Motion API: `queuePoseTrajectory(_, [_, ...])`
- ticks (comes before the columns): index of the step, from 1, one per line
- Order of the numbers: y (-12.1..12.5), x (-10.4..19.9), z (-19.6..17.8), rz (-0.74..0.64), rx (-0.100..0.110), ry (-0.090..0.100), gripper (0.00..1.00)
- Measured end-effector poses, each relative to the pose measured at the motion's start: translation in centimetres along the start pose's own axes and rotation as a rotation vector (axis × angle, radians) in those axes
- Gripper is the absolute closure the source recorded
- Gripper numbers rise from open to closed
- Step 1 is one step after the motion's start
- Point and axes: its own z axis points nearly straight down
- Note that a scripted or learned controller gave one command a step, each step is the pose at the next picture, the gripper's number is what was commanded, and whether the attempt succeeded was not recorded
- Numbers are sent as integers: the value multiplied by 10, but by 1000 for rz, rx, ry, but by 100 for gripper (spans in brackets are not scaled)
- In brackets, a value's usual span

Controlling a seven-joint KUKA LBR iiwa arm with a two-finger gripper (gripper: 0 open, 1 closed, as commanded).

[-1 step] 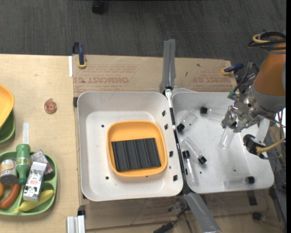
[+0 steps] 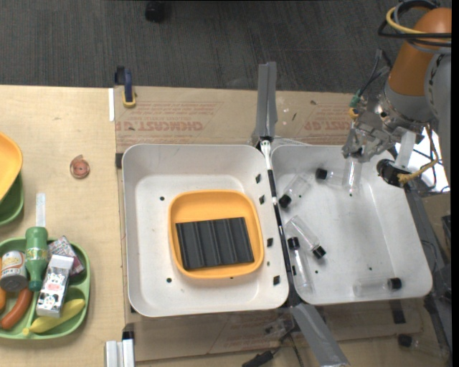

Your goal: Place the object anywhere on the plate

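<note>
Eyeing clear tubes (image 2: 305, 235), black caps, right bin (image 2: 412, 236): light, stiff, slippery; I'd grab mid-barrel. Gripper (image 2: 356, 152) fingers: can't tell. Plate (image 2: 215, 203) left.

My grey KUKA arm (image 2: 439, 68) wears a broad, rounded orange band (image 2: 414, 66) above the wrist, glossy under the light. A yellow cable (image 2: 401, 14) loops across the top of that band, and thinner dark wires trail down beside it. Below the orange sits my pale grey metal wrist block, busy with small fittings and a speck of green. A white bracket and a black ring hang off its side.
</note>
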Motion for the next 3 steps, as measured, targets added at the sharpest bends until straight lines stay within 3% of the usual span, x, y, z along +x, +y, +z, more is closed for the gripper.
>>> queuePoseTrajectory(1, [3,-8,-6,-260,-1,0,100])
queuePoseTrajectory(2, [-2,7,-27,-437,-4,0,100])
queuePoseTrajectory(3, [10,-26,5,-588,-2,1,100])
